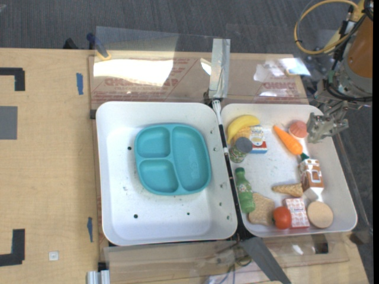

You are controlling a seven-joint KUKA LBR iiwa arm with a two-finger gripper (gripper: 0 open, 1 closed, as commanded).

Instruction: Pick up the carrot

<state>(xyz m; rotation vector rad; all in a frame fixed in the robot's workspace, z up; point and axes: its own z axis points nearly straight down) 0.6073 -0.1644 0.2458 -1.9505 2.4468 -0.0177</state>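
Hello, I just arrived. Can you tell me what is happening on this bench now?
A robot arm reaches in from the right, and its gripper hovers over the upper right corner of the right bin. The carrot lies in that bin just left of the gripper, not yet picked up, among other toy food such as a banana. The left bin holds a teal divided plate.

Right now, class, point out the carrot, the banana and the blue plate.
carrot [288,139], camera view, middle of its orange body.
banana [242,125], camera view, middle of its yellow curve.
blue plate [200,160], camera view, floor of its large right compartment.
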